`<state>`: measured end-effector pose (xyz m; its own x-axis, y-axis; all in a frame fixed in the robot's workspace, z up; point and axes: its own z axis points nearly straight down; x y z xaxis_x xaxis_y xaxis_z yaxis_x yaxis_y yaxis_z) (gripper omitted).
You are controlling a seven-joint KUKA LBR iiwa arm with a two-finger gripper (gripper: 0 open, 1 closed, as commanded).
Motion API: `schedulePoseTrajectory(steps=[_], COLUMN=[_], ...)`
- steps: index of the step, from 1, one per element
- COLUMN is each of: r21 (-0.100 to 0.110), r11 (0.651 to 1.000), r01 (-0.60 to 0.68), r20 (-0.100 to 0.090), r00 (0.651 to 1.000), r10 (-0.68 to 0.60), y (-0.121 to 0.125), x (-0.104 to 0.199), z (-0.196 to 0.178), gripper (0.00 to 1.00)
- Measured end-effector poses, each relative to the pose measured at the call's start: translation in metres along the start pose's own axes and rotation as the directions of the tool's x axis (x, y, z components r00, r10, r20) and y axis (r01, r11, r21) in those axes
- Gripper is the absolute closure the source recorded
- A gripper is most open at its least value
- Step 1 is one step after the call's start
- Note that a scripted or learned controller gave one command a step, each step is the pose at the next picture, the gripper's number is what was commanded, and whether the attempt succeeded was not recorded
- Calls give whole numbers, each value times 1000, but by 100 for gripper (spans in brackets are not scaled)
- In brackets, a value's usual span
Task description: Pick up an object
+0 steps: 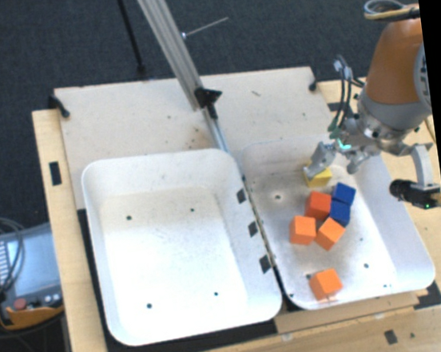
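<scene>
The gripper [332,156] is positioned over the upper part of the right bin [402,268]; its opening state cannot be determined. A yellow block [319,174] lies directly at its fingertips, just above the cluster of orange blocks [314,227] and blue blocks [342,202].

Right bin [393,265]: four orange cubes [326,283], two blue cubes [342,202] clustered touching, one yellow block [319,173] at the end effector [333,158], grasp indiscernible. Left bin [173,246] adjoined it on the counter [63,232].
</scene>
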<state>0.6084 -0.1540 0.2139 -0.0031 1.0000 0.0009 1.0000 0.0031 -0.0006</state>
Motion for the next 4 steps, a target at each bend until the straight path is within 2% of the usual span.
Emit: schedulePoseTrajectory(steps=[1,2,3,4], r21=[-1,3,-9,-27], r11=[1000,1000,1000,1000], r01=[0,-4,-7,-7], r20=[0,3,8,9], r00=[1000,1000,1000,1000], r10=[0,4,7,7], y=[0,-10,2,8], x=[0,-3,-10,-11], z=[-1,48,91,89], gripper=[0,0,0,0])
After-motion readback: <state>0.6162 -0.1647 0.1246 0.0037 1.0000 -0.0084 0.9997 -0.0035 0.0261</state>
